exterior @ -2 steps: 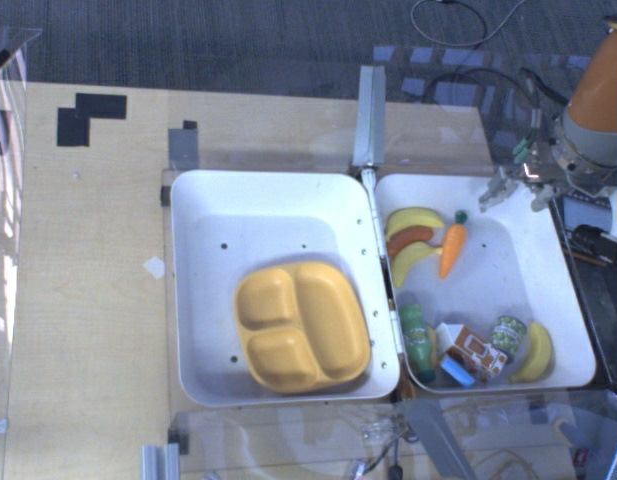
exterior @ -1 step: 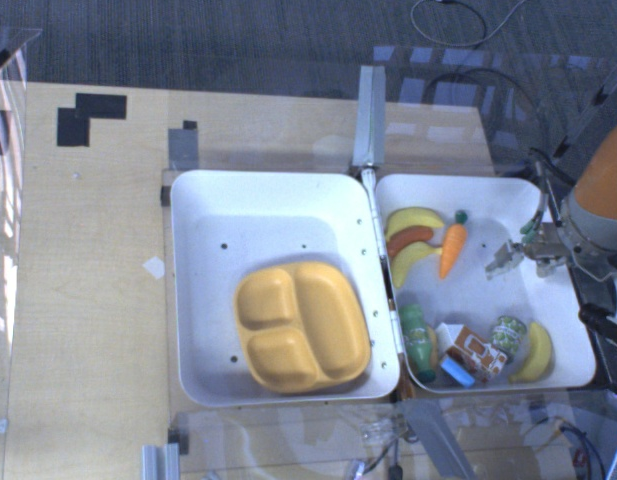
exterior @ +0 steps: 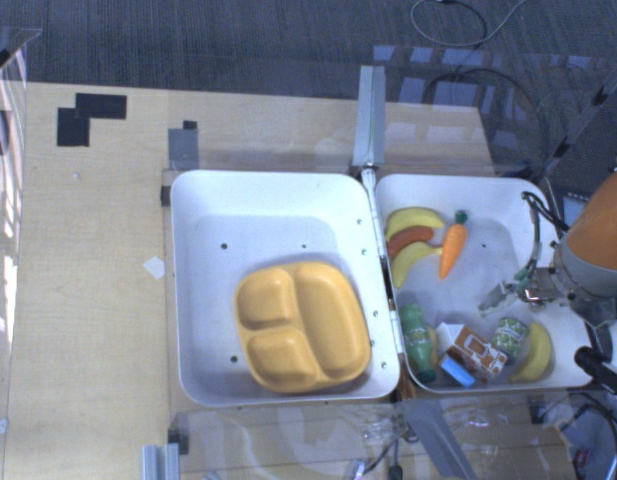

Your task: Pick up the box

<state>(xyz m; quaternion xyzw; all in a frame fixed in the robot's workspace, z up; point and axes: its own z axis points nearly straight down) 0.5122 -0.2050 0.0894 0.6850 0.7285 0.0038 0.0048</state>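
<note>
Camera view shows our gripper [exterior: 510, 293], spread state we cannot tell, hovering just above-right of the box [exterior: 477, 352], lying diagonally.

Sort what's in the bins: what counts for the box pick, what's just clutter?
For the pick:
- box, brown-orange, right bin, near front edge
- hand, above that bin's right side

Clutter:
- carrot
- bananas at back
- banana at front right
- green bottle
- blue block
- yellow sectioned tray in left bin
</note>
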